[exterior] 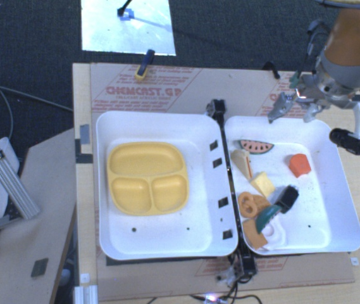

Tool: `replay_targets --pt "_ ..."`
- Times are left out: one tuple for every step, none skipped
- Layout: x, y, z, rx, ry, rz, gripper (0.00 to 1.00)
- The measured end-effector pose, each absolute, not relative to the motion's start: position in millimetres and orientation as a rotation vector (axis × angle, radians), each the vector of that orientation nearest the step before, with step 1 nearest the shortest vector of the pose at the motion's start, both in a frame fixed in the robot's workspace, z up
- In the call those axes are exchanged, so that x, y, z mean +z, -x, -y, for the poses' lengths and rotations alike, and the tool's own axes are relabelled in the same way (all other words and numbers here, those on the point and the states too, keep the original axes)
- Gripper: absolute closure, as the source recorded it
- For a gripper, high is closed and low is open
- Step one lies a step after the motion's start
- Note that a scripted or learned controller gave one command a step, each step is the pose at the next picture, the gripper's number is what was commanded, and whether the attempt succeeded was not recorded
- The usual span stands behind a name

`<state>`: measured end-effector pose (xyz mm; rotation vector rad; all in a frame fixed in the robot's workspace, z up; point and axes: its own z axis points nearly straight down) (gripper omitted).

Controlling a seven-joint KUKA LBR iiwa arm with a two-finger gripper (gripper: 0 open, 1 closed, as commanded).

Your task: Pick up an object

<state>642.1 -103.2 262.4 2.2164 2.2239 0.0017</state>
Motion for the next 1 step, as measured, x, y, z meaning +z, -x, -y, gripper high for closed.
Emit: replay_targets --pt "98.0 -597.4 112.3 -0.015 -2.231 -2.23 0.0"
